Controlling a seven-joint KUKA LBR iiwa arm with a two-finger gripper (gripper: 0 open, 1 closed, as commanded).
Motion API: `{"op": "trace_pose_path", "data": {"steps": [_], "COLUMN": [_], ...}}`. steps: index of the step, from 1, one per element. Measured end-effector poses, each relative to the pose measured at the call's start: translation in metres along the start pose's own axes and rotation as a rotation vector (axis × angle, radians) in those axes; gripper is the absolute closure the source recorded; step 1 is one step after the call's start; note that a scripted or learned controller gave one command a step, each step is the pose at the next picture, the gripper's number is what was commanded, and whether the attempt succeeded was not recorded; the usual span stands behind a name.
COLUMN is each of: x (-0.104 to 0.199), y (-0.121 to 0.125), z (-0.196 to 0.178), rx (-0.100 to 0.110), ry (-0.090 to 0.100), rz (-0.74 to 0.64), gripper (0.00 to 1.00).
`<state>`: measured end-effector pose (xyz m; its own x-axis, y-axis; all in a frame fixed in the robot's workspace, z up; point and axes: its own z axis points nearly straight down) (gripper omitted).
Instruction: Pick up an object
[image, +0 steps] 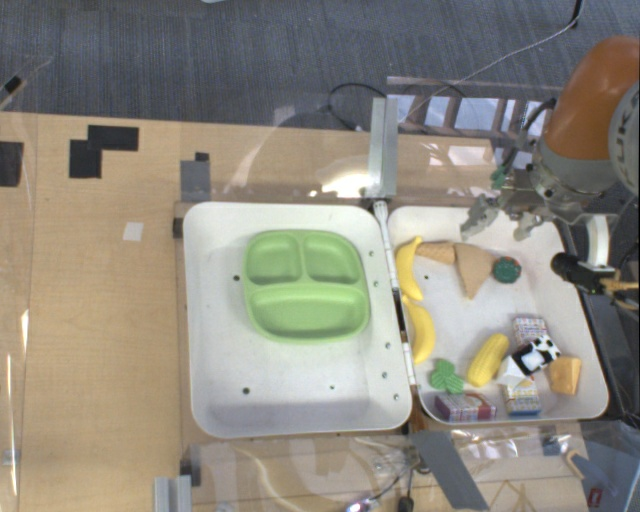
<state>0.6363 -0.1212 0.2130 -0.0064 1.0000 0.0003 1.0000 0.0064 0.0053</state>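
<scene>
My gripper (500, 220) hangs over the back of the right bin (590, 330), its two fingers spread apart with nothing between them. Just below it lie a tan wedge (472, 268) and a small dark green round piece (507, 269). Along the bin's left side sit two bananas, one upper (407, 268) and one lower (423, 332). Toward the front are a corn cob (488, 358), a green broccoli-like piece (446, 377), a black-and-white item (537, 354), an orange-tan chunk (565, 375) and small boxes (523, 398).
The left bin (215, 330) holds a green divided plate (304, 284). A metal divider (396, 300) runs between the bins. A metal post (380, 145) stands behind them, with cables and a rack at the back right.
</scene>
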Motion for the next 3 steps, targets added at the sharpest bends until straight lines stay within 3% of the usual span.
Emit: {"op": "trace_pose_path", "data": {"steps": [1,2,3], "x": [-0.0774,-0.0752,-0.0751], "y": [0.0139,0.0042,0.0042], "z": [0.1102,0.112,0.1121], "rx": [-0.015,-0.031,-0.031], "ry": [-0.006,-0.009,-0.009], "rz": [0.0,0.018,0.018], "gripper": [0.0,0.0,0.0]}}
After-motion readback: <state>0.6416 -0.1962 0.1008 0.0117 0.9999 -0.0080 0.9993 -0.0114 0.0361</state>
